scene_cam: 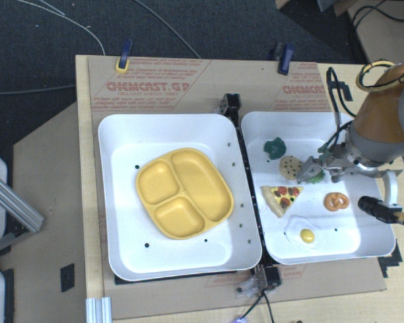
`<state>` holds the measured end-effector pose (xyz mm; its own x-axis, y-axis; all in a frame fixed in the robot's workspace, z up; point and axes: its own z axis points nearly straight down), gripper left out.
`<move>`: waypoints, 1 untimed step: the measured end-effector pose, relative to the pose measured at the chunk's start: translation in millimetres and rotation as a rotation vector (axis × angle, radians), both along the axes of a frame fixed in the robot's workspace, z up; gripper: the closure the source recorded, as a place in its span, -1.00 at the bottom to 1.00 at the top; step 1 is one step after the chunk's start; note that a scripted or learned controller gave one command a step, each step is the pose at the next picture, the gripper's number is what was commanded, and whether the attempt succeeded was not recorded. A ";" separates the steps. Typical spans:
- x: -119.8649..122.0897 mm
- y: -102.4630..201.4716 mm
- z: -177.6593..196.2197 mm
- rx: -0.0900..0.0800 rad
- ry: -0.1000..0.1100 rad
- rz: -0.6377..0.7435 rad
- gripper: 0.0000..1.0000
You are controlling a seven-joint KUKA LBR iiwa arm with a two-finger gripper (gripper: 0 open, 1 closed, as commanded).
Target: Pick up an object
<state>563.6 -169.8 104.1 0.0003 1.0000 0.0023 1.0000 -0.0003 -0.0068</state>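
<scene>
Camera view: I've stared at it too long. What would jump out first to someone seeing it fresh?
The yellow three-compartment plate lies tilted in the middle of the left bin. Next, the small toy foods in the right bin: a pizza slice, pretzel, fried egg, cookie and a dark green piece. The gripper reaches in from the right, low beside the cookie.
</scene>
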 end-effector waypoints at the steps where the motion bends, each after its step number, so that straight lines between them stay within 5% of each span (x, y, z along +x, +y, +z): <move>1: -0.3 0.5 -20.5 -0.001 -0.003 0.001 -1.00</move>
<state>563.3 -169.3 83.6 -0.0004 1.0000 0.0013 1.0000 0.0004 -0.0040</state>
